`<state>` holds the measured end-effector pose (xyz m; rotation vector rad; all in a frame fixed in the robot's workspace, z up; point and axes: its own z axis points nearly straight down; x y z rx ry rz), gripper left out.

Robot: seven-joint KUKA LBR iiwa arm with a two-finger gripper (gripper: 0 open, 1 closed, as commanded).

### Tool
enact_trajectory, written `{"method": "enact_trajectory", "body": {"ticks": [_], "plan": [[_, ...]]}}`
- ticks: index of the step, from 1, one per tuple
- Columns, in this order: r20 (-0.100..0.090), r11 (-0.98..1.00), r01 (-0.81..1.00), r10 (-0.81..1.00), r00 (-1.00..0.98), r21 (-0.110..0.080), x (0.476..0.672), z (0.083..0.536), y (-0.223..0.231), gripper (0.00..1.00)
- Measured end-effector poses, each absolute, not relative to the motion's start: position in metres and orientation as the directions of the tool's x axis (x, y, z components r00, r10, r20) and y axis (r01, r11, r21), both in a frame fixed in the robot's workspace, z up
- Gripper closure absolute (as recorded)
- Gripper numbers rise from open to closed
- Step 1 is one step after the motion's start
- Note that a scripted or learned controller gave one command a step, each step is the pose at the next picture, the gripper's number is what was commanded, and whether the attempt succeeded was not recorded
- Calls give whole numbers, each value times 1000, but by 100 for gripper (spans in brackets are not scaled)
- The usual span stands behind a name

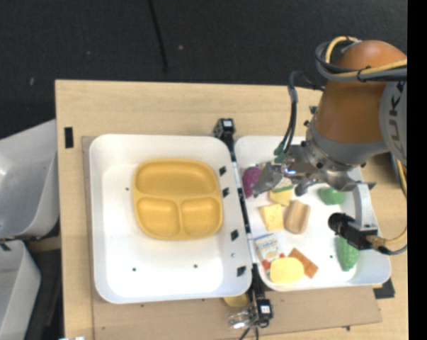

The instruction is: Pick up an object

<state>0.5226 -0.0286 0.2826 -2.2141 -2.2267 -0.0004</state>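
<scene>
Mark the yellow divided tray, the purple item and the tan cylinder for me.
yellow divided tray (177,197), camera view, on the ridge where its three compartments meet.
purple item (250,181), camera view, on the middle of its visible body.
tan cylinder (297,217), camera view, on the middle of its side.

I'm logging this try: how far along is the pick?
Done: the arm has reached over the right bin, and the gripper hangs low among the toys near the purple piece. In hand: nothing shows between its fingers. Left: closing on one item, such as the tan block or yellow piece, and lifting it. The yellow tray sits in the left bin.
</scene>
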Motion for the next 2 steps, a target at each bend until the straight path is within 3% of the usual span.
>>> {"method": "enact_trajectory", "body": {"ticks": [1, 2], "plan": [[0, 2, 1000, 1000, -2, 2, 525, 292, -32, 100], [2, 8, 1000, 1000, -8, 13, 490, 412, 17, 100]]}}
